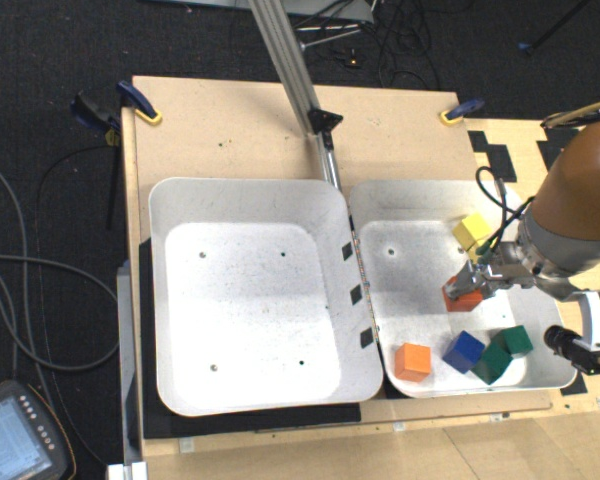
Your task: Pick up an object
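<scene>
In the right bin (pixel 405 233) lie several small blocks. A yellow block (pixel 471 232) sits at the far right, and a red block (pixel 462 296) lies just below it. Along the near edge stand an orange block (pixel 413 361), a blue block (pixel 465 351) and two green blocks (pixel 517 340) (pixel 494 363). My gripper (pixel 477 280) reaches in from the right and hangs right at the red block's upper right corner, between it and the yellow block. The wrist hides where the gripper meets the red block.
The left bin (pixel 245 288) lies beside the right one, with a shared rim (pixel 355 268) between them. A metal pole (pixel 290 63) slants down from the top to the bins' far edge. Clamps sit at the bench's far corners.
</scene>
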Tool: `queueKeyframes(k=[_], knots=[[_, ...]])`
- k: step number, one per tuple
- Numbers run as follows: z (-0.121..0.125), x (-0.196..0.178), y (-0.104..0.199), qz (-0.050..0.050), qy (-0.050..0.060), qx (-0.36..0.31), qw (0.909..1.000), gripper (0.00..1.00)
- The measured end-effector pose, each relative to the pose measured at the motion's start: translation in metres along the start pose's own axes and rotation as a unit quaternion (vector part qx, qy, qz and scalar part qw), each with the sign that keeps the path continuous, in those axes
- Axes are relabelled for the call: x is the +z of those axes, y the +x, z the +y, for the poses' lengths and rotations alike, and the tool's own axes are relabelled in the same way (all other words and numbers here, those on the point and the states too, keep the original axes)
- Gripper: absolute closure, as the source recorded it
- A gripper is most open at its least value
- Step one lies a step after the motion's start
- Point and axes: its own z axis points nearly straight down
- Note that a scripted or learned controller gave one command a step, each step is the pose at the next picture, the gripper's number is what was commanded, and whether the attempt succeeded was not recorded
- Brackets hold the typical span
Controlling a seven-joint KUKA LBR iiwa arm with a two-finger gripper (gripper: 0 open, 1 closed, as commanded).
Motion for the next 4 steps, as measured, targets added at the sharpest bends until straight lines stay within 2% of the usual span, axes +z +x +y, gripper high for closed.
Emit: queueKeyframes(k=[1,2,3,4], knots=[[0.002,-0.064,-0.002,0.000,-0.001,0.000,1.0000,1.00],[0.004,-0.100,-0.002,0.000,0.000,0.000,1.0000,1.00],[0.004,-0.097,0.048,0.001,0.003,-0.003,1.0000,1.00],[0.015,-0.081,0.109,0.002,0.004,-0.003,1.0000,1.00]])
